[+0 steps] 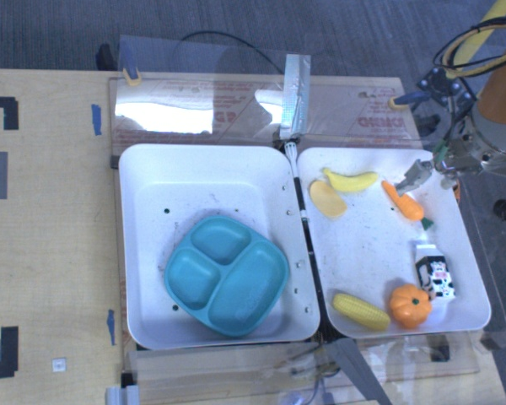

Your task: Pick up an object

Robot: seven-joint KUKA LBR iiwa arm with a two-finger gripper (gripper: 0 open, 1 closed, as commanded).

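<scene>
The right bin (pixel 468 251) holds several toy foods. A yellow banana (pixel 351 180) and a pale yellow slice (pixel 326 199) lie near its far left corner. An orange carrot (pixel 404 202) lies at the far right. A small black-and-white toy (pixel 434 274) sits along the right wall, with an orange pumpkin (pixel 410 305) and a yellow corn cob (pixel 360 310) at the front. My gripper (pixel 417 174) hangs at the bin's far right corner, just above the carrot's upper end. Nothing is seen held in it.
The left bin (pixel 143 192) holds a blue divided plate (pixel 226 273) towards its front. A clear plastic sheet and a metal post (pixel 295 91) stand behind the bins. Cables and the arm's wrist (pixel 485 99) crowd the upper right.
</scene>
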